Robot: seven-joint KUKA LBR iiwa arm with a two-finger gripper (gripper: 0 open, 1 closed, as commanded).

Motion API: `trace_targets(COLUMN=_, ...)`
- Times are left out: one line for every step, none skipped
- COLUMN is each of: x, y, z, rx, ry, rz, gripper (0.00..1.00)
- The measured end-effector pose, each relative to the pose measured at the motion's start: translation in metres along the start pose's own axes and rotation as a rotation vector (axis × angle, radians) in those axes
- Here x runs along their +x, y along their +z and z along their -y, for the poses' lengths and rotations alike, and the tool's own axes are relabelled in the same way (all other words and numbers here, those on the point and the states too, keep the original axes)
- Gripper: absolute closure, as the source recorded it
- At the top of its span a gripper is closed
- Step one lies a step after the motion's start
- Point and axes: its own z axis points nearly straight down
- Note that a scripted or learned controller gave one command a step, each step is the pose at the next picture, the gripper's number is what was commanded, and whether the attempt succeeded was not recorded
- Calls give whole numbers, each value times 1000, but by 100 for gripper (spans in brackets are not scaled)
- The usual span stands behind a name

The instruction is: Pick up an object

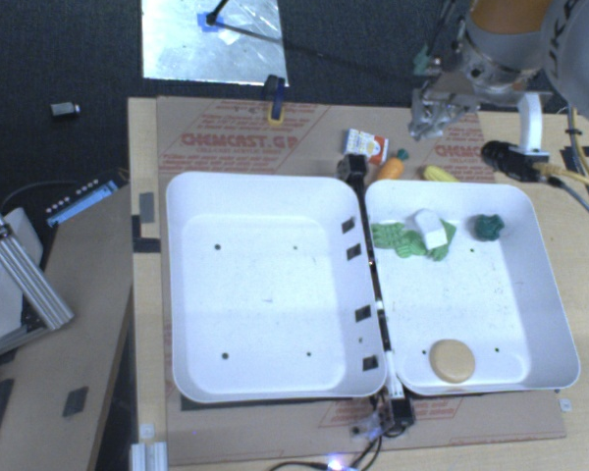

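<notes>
near edge: tangled wires (373, 430) and a small connector sit where the two bins meet; their ends are hard to make out.
right bin (545, 292): holds a tan round disc (454, 360) at the near side, a white block (431, 230) lying on a green leafy piece (402, 238), and a dark teal lump (488, 227) near the far wall.
left bin (191, 263): white floor with a few small dark dots.
behind the bins: an orange piece (389, 169), a yellow piece (438, 175) and a small packet (365, 144) lie on brown printed board.
gripper (434, 118): hangs over the board past the right bin; fingers blur together, so i cannot tell their state.
arm: cut off by the top right corner.
room: dark floor, a shiny metal sheet (216, 27) at the far side.
</notes>
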Motion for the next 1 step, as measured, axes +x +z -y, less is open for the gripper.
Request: trace_targets(x=15, y=-116, z=-1, rx=1, ry=-2, rz=-1, gripper=100)
